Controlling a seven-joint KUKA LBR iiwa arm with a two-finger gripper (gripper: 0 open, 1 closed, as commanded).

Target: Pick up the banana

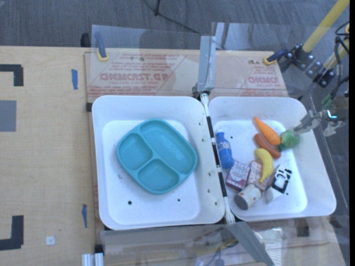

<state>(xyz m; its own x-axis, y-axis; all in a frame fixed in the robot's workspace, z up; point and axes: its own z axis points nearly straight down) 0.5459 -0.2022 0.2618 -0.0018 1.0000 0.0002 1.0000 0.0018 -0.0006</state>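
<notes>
Banana (265, 164) is not picked up yet: it lies in the right bin (319, 176), among a small heap of other things, and nothing is touching it from above. It is yellow and a little curved, with one end pointing to the far side and the other to the near side of the bin.

Just on its far side lies a brownish sausage-like piece (267, 146), and beyond that an orange carrot (266, 129). A green round object (289, 139) sits to the right of the carrot. On the left of the banana are a small pink carton (238, 175) and a blue bottle (224, 149); on its near side stands a white cup (247, 196), and a black and white object (282, 180) is near its right side. The banana seems to rest partly on a second pink carton (256, 174), so it is crowded from several sides.

The gripper (317, 119) is at the right edge of the right bin, close to the green object and well apart from the banana. At this angle it is small and thin, and I cannot tell how its jaws stand.

The left bin (105, 148) holds a turquoise divided plate (157, 155), which has no part in the task.

In my judgement the task is at its beginning. The approach to the banana, the grasp and the lift are all still to do, and the arm must first travel left and toward the near side to come over it.
</notes>
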